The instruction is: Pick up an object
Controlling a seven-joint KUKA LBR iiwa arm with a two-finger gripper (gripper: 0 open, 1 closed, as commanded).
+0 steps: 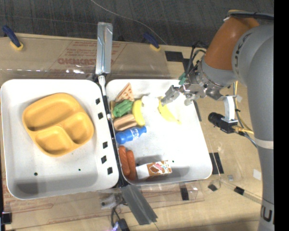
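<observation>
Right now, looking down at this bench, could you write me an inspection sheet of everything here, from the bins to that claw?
Surface: two shallow white bins side by side, left bin and right bin, on a brown board.
Job's things: in the right bin, banana, blue bottle, hot dog, green toy, pizza slice, sausages, small carton.
Clutter: yellow divided tray in the left bin.
Grippers: claw over the right bin's upper right, just above the banana; nothing seen between its fingers.
Cables: thin wire across the dark floor; black cables near the wrist.
Surroundings: blue clamps on the board's far edge.
</observation>
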